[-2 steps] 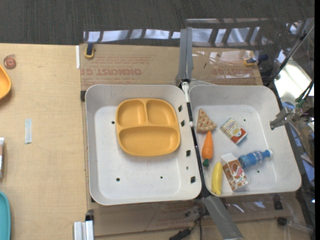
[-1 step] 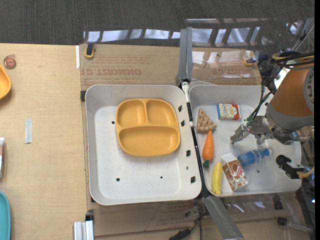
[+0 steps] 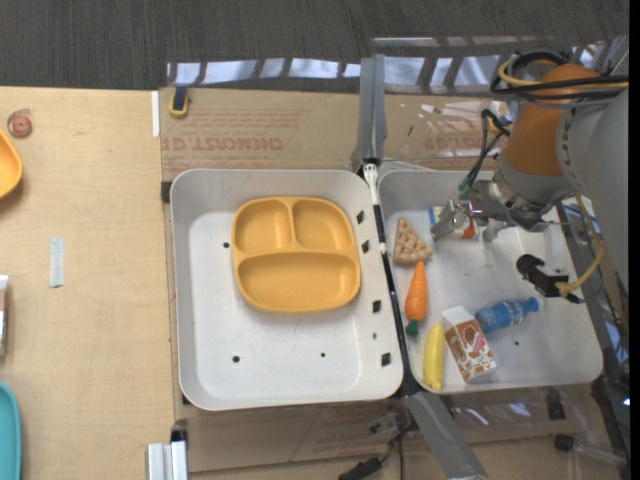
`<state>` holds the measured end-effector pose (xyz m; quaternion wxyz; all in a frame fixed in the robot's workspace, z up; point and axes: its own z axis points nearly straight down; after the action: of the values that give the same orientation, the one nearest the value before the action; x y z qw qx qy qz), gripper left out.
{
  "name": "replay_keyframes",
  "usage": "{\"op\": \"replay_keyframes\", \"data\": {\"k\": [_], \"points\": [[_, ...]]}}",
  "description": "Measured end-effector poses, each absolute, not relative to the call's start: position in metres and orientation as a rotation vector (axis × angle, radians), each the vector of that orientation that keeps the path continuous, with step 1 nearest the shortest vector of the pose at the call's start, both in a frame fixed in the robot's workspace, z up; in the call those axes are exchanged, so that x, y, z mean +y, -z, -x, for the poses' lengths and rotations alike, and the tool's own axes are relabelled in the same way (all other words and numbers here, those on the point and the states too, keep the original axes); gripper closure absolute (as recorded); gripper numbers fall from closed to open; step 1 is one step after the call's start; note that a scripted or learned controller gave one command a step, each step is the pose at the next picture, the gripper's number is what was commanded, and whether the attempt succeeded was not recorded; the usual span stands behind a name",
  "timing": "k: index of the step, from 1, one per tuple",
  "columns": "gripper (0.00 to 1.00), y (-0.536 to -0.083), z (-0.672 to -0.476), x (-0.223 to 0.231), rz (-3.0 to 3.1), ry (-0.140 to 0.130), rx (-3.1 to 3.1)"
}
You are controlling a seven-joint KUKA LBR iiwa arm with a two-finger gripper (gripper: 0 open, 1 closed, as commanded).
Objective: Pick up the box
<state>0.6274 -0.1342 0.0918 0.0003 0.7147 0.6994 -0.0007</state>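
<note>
The box (image 3: 468, 345), a small red and white carton, lies flat near the front of the right bin (image 3: 560, 368). My gripper (image 3: 455, 222) hangs over the back part of that bin, well behind the box and slightly to its left. It is just right of a toy pizza slice (image 3: 407, 240). Nothing shows in the gripper. The grey arm with its orange band (image 3: 545, 118) comes in from the upper right.
In the right bin an orange carrot (image 3: 416, 290) and a yellow banana-like toy (image 3: 433, 356) lie left of the box. A blue bottle (image 3: 507, 314) lies just to its right. The left bin (image 3: 200, 368) holds a yellow divided plate (image 3: 296, 253).
</note>
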Motion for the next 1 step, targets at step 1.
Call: {"op": "replay_keyframes", "data": {"k": [1], "points": [[0.0, -0.0926, -0.6592, -0.1221, -2.035, 0.001, 2.389]]}}
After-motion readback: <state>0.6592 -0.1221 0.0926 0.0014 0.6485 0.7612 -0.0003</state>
